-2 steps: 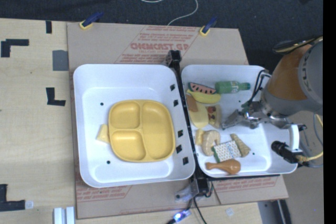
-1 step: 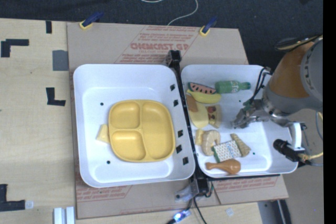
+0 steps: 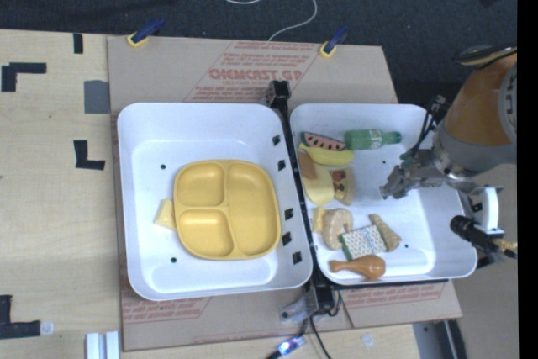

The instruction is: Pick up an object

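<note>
The gripper (image 3: 395, 185) hangs over the right bin (image 3: 420, 219), toward its right edge, at the end of the grey arm (image 3: 479, 126) that reaches in from that side. Nothing sits between its tips. Whether it is spread or closed cannot be told, because it shows as a small dark shape.

The candidates all lie along the left edge of the right bin, so every one of them is leftward of the gripper, across bare white floor. The green bottle (image 3: 371, 138) lies on its side near the bin's far edge, long axis running left to right, its cap end pointing toward the right edge. It is probably the nearest thing. Beside it sit a watermelon slice (image 3: 324, 142), a banana (image 3: 329, 156) and a pale yellow chunk (image 3: 319, 185). A drumstick (image 3: 360, 267) lies along the near edge (also lengthwise left to right). The left bin (image 3: 139, 147) carries a yellow divided plate (image 3: 227, 208).
</note>
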{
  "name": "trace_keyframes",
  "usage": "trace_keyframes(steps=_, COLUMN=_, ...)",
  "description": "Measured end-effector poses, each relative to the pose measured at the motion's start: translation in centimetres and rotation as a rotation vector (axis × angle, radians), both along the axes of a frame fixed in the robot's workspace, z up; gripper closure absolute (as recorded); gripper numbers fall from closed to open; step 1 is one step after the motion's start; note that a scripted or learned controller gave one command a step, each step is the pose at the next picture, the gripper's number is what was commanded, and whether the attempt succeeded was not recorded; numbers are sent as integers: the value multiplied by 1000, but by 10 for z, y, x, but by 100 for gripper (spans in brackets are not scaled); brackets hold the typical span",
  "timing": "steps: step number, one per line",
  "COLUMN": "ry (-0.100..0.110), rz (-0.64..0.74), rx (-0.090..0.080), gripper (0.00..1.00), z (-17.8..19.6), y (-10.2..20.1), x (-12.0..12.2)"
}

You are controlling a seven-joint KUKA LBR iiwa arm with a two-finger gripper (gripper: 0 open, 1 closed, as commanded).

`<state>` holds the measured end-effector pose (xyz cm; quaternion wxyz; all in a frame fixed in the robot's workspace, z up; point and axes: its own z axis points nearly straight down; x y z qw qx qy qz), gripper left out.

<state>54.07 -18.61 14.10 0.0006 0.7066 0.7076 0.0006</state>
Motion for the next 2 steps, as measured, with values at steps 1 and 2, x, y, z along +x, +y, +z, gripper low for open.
trace_keyframes(steps=1, ry=-2, rz=0, rx=-1, gripper=100, z=62, y=-2, x=6)
trace_keyframes(steps=2, ry=0, rz=1, rx=0, gripper=100, z=85, y=-1, x=7)
